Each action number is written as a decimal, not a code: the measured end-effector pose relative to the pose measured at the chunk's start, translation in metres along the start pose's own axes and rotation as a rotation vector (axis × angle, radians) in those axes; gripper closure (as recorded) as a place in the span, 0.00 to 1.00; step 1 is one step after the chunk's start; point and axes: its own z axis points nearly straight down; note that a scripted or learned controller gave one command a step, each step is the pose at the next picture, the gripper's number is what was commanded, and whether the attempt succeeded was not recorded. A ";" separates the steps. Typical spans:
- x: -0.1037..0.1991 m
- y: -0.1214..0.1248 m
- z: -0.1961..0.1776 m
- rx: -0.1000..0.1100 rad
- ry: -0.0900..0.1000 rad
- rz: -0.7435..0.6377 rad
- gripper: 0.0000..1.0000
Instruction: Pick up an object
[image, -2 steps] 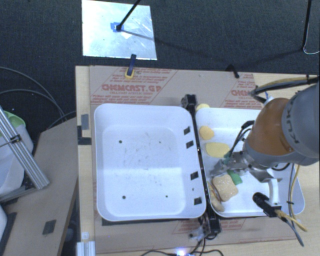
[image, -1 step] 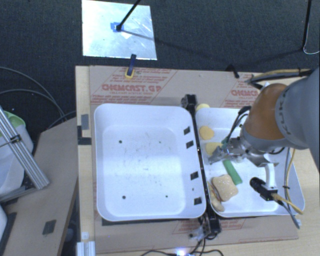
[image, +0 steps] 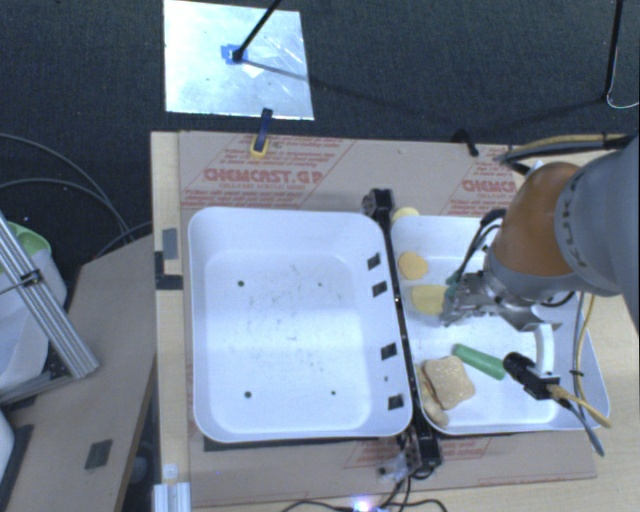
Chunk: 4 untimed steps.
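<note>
The arm (image: 560, 235), grey with its orange band, rises closest to the lens and reaches down into the right bin (image: 560, 415). Its gripper (image: 455, 300) sits low against a pale yellow piece (image: 428, 299), at that piece's right edge; whether it is clenched or released I cannot tell. Taking the yellow piece as the landmark: a round yellow-orange disc (image: 412, 265) lies just above it, a small yellow ball (image: 405, 213) sits farther up at the bin's rim, a green stick (image: 480, 361) lies below and to the right, and a tan bread-like slice (image: 447, 382) rests below it. The left bin (image: 210, 240) stands to its left on the surface (image: 290, 165).
</note>
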 end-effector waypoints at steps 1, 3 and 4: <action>0.000 0.000 0.001 0.001 0.000 0.001 0.00; -0.022 -0.070 0.004 -0.003 -0.002 0.007 0.00; 0.008 -0.014 0.011 -0.002 0.000 -0.004 0.00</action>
